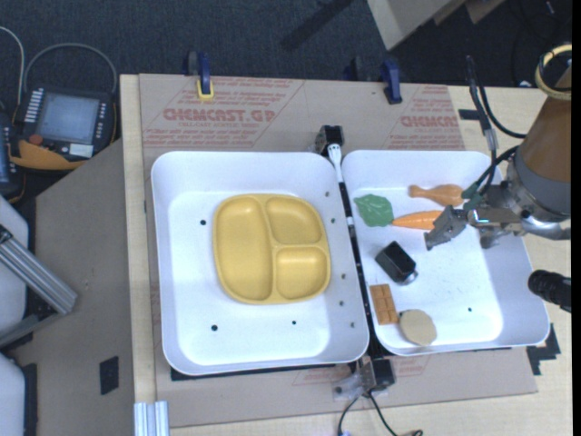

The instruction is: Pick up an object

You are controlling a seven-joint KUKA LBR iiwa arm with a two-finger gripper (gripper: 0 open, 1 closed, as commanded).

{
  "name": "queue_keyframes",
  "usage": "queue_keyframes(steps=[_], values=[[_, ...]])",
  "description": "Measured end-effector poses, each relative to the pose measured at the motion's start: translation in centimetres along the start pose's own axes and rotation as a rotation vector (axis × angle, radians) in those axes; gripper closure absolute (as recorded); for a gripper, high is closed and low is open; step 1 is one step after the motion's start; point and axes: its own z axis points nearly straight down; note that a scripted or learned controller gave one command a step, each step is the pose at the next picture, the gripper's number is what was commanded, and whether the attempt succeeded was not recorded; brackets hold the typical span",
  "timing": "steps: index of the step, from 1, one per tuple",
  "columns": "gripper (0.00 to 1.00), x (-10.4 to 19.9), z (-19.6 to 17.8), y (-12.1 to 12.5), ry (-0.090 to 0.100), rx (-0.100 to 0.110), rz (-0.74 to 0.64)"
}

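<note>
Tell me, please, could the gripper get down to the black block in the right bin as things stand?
Probably yes: the black block lies alone on bare bin floor, with the gripper just beside it and nothing between them.

In the right bin (508, 321) in front of me lie six small things. A green leafy piece (373, 210) sits near the left wall. An orange carrot (416, 220) lies beside it, and a tan drumstick-like piece (436, 192) just above. A black block (396, 262) rests mid-bin, tilted. A brown wafer (383, 303) and a beige round lump (418, 327) lie at the near edge.
</note>
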Motion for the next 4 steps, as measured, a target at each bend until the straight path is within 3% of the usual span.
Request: queue_keyframes(steps=[1,4], values=[[0.0,0.0,-0.5,0.2,-0.001,-0.01,-0.003],[0.0,-0.3,17.0,1.8,0.001,-0.003,-0.001]])
